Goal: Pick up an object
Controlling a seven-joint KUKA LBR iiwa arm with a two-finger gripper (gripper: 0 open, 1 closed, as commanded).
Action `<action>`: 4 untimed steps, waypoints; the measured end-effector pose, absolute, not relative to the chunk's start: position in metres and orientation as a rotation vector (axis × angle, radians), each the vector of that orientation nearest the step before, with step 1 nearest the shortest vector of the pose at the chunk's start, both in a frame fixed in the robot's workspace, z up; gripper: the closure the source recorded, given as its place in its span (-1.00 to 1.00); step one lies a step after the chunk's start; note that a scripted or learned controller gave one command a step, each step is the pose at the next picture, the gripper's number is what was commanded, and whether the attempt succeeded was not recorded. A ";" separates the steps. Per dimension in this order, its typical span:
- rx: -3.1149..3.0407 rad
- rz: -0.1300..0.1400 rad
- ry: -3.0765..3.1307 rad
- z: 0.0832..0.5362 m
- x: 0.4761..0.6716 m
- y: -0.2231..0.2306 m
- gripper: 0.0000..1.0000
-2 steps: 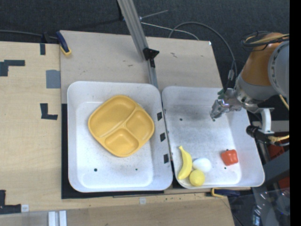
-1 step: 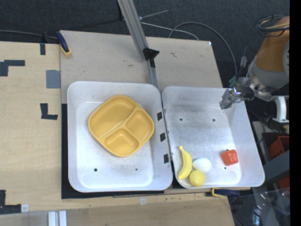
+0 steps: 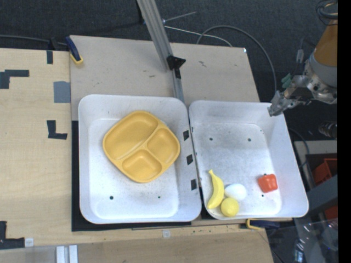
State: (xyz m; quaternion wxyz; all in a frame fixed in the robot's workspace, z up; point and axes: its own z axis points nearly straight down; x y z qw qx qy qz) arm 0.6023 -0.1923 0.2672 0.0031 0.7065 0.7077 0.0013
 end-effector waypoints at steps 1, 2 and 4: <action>2.217 -0.001 2.229 0.255 0.601 -0.142 1.00; 2.216 0.001 2.229 0.259 0.593 -0.095 1.00; 2.218 -0.003 2.231 0.235 0.573 0.001 1.00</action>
